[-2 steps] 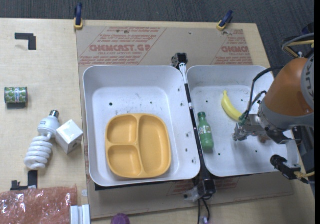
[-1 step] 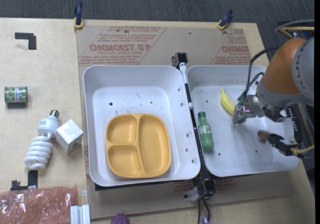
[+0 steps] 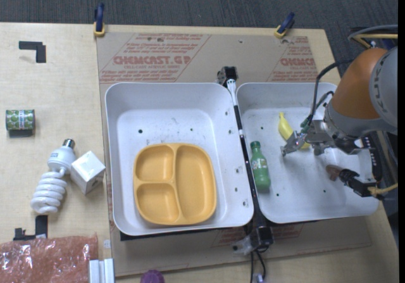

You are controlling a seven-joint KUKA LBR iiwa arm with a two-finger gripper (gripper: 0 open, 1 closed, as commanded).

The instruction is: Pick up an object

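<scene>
gripper (image 3: 295, 145), fingers apart | low in right bin (image 3: 297, 206), just beside yellow banana-shaped toy (image 3: 285, 126) | best to centre over the toy before closing | green bottle (image 3: 258, 164) nearby

I see my arm (image 3: 370, 95) reaching in from the right, its orange band bulging above the grey wrist. The gripper (image 3: 292, 146) points left and downward; I can't make out its fingers' state.

You're looking down from one fixed cam above the bench (image 3: 57, 85), at a slant, mid-range; both white bins (image 3: 114, 149) fit in frame, arm (image 3: 364, 95) enters from right.
</scene>
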